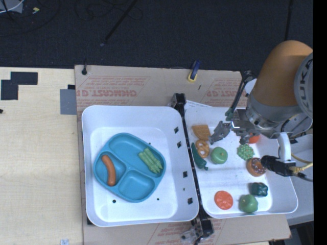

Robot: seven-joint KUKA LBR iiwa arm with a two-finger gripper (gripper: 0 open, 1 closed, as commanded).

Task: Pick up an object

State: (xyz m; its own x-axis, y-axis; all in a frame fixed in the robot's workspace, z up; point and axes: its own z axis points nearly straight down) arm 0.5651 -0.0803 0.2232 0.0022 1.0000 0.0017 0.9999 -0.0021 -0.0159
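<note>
Nearest, in the right white plastic bin point(286, 208): round orange-red toy tomato point(223, 199), green toy apple point(248, 203), dark green toy pepper point(259, 189); farther in, brown frosted toy doughnut point(255, 166), bumpy green toy point(245, 151), round green toy fruit point(219, 155), tan pretzel-like ring point(202, 148), orange waffle-like piece point(201, 131). Left white plastic bin point(92, 188): blue sectioned plastic tray point(134, 180) holding an orange toy sausage point(108, 169) and green toy beans point(151, 159). Grey arm with orange band point(283, 75) reaches in from the right, wrist bent low over the right bin's far half, its two-finger gripper point(220, 131) spread apart with nothing between the tips, poised near the waffle-like piece and above the round green fruit.
</note>
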